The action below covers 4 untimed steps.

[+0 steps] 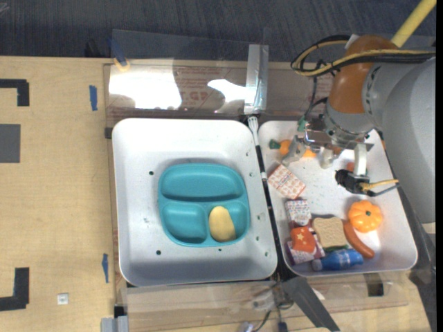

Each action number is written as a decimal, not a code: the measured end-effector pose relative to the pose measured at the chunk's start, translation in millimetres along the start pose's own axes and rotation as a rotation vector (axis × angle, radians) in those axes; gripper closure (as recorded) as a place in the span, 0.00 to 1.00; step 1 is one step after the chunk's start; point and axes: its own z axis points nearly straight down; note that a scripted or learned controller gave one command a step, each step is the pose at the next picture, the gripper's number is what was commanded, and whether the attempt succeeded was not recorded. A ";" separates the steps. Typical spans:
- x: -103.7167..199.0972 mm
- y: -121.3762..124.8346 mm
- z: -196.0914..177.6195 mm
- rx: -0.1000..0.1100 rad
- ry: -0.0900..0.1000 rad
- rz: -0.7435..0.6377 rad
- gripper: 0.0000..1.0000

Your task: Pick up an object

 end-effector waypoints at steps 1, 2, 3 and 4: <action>0.7 0.7 0.0 -0.003 0.001 -0.023 0.00; 0.4 0.5 0.3 0.001 0.006 0.017 0.00; 0.2 0.4 0.6 0.004 0.010 0.053 0.00; 0.1 1.1 0.4 -0.001 0.006 0.007 0.00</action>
